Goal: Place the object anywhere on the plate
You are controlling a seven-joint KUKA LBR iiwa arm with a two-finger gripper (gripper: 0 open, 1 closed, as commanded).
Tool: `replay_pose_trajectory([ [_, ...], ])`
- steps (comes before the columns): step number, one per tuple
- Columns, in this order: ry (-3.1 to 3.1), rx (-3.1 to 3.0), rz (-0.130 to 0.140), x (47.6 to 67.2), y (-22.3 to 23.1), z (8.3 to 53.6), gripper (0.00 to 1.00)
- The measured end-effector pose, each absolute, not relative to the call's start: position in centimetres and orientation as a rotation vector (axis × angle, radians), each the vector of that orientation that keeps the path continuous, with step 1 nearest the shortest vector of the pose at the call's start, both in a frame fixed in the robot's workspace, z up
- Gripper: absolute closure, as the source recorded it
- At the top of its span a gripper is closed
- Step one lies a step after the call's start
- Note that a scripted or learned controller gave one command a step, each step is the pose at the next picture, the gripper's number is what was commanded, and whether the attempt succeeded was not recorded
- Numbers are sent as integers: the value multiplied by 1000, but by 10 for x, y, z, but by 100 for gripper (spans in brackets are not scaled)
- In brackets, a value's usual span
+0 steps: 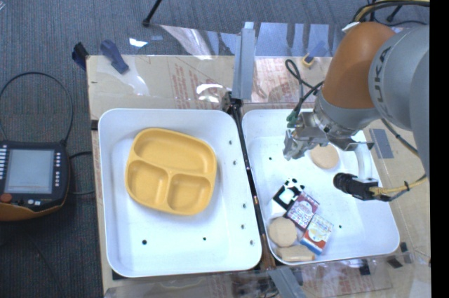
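A yellow plate (170,170) with three compartments lies in the left bin (119,247). The gripper (295,148) hangs over the upper middle of the right bin (382,219), with nothing visible between it and the bin floor. Just to its right lies a round tan cookie-like piece (325,158). Toward the bin's front sit a black and white tag block (288,193), a red and white packet (304,211), a blue and red packet (319,233) and a tan round piece (283,231).
A metal divider (243,149) runs between the two bins. A teach pendant (31,174) rests on the floor to the left of the bench. A flat tan piece (295,255) lies at the right bin's front rim.
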State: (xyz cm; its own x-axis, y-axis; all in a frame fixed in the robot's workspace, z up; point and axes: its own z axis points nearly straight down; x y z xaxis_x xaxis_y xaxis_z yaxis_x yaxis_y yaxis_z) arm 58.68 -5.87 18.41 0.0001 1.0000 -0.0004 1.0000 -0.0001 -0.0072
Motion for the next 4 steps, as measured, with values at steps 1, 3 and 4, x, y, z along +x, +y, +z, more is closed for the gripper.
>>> replay_pose_trajectory([
  [1, -2220, -2219, 4, 589, -58, 186, 100],
  [3, -2222, -2219, 0, 593, -40, 213, 100],
  [4, -2226, -2218, -4, 568, -1, 285, 100],
])
